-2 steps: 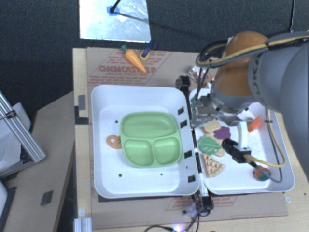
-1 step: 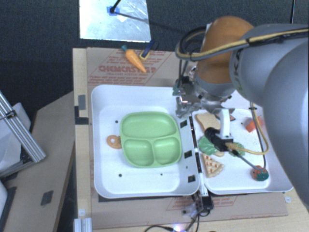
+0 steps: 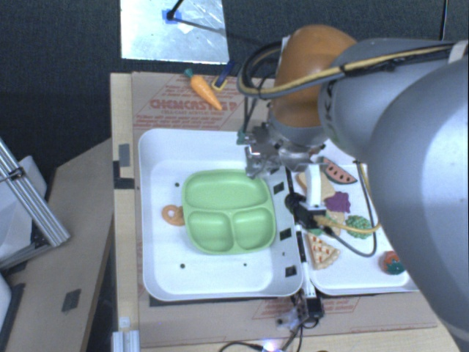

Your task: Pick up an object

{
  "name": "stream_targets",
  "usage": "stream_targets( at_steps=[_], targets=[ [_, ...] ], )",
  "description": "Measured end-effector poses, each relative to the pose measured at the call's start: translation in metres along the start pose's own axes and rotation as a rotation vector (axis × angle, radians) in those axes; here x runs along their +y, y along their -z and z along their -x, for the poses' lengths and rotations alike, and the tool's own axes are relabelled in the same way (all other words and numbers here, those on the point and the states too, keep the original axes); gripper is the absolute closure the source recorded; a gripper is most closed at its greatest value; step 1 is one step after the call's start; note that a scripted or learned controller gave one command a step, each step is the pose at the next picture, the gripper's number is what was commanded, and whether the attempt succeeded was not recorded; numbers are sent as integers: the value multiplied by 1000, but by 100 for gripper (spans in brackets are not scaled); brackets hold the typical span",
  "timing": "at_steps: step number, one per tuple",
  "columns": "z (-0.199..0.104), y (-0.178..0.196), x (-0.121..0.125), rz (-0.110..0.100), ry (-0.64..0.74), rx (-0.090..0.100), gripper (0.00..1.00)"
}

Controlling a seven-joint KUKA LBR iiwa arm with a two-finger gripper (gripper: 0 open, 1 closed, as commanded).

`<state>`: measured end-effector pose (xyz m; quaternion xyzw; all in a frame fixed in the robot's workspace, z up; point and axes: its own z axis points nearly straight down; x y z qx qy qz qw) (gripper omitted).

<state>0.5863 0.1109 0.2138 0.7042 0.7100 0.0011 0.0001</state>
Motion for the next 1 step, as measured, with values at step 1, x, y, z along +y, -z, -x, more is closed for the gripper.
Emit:
stream_targets(
  at_steps=[1],
  targets=[
    [4, 16, 9, 1, -1, -1, 100]
  ],
)
